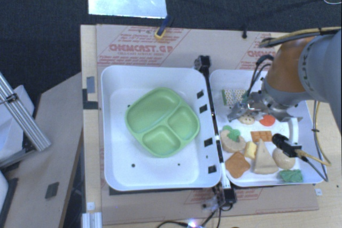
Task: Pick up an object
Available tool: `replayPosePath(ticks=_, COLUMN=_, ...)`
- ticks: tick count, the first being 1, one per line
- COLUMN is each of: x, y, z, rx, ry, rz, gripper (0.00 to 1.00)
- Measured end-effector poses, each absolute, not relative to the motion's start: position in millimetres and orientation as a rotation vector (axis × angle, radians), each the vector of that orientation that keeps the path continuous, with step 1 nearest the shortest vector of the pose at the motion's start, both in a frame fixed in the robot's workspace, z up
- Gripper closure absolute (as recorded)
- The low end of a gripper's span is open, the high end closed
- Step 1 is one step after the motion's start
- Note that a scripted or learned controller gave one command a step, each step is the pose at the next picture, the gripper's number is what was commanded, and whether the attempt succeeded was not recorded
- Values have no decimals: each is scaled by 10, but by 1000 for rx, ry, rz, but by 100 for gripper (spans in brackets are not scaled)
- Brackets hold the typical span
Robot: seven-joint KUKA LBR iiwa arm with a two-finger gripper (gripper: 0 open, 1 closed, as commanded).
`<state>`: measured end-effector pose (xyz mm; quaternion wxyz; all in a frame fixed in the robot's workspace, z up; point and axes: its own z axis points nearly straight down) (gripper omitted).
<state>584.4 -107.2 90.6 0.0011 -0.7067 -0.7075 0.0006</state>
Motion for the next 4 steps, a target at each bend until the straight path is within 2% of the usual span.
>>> replayPosePath(ticks=1, x=5864, y=-1079, z=1046, rx=-2223, ry=-2226, rz=-4, gripper=100)
replayPosePath(ticks=2, x=5954, y=-1000, z=1583, rx=-2220, ry=-2231, rz=-8, gripper=100)
replayPosePath(ticks=3, x=5925, y=-931, z=2057, rx=-2218, ry=-2231, rz=-7, gripper=100)
replayPosePath(ticks=4, x=5938, y=-929, z=2258, rx=-2217, ry=-2231, rz=-5, gripper=100)
